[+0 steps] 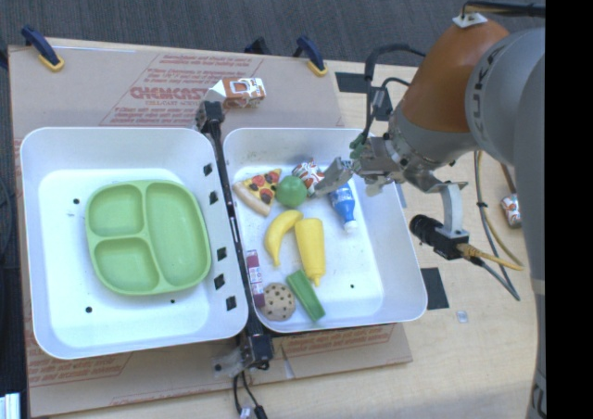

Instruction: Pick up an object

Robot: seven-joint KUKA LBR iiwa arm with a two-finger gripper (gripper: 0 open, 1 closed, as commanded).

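Note:
The right bin (394,269) holds several toy foods: a pizza slice (257,191), a green apple (291,191), a banana (281,233), a yellow corn cob (312,247), a green pickle (306,296), a cookie (276,300), a blue bottle (344,205) and a small red-and-white packet (307,171). My gripper (335,176) hangs low over the bin's upper part, just above the blue bottle and right of the apple. Nothing is visibly held.
The left bin (42,222) holds a green divided plate (148,236). A small carton (243,91) lies on the cardboard behind the bins. Clamps (42,48) hold the cardboard's far edge. Cables (491,250) trail to the right of the bins.

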